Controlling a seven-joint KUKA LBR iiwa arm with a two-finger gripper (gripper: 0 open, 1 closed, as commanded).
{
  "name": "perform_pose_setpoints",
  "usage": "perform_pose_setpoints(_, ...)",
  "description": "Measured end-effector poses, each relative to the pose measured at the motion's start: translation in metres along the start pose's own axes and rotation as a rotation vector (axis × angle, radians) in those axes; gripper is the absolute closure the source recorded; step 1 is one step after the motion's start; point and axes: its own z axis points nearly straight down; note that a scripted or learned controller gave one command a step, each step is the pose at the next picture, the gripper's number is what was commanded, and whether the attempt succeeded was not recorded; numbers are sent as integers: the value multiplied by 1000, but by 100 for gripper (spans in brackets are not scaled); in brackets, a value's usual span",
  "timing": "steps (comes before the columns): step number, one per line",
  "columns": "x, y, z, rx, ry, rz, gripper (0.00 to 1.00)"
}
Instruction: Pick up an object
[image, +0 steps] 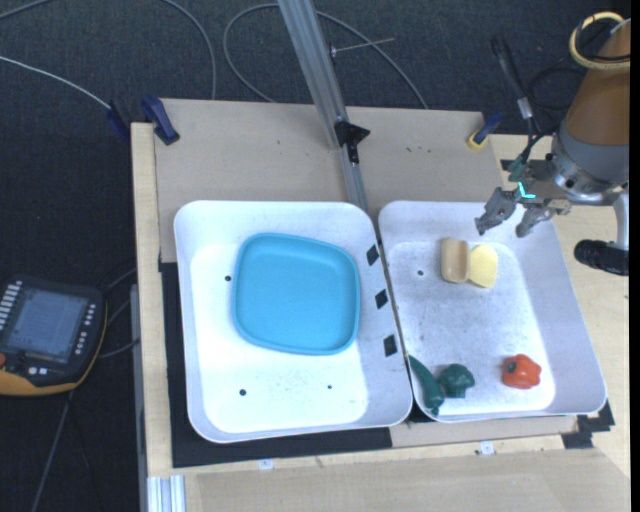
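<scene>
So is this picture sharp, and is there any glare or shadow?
Camera view: even, soft light; the blue plate and red object look fairly sharp, the gripper slightly blurred; faint shadows under the objects, no strong glare on the white bins.

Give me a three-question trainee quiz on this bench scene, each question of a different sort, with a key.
1. True or false: the blue plate lies in the left bin.
2. Multiple choice: which thing lies nearest the gripper?
A. the red pepper
B. the green toy
C. the tan and yellow pair
3. Fill in: the red pepper lies in the ____ bin.

Key:
1. True.
2. C; the gripper hangs open above the right bin's far edge, close to the pair, with nothing between its fingers.
3. Right.
</scene>
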Motion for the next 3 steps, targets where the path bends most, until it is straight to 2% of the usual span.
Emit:
perform_pose_setpoints(1, 0, 0, 0, 0, 0, 0, 0)
perform_pose_setpoints(2, -4, 5, 45, 4, 0, 0, 0)
perform_pose_setpoints(3, -2, -1, 89, 4, 1, 0, 0)
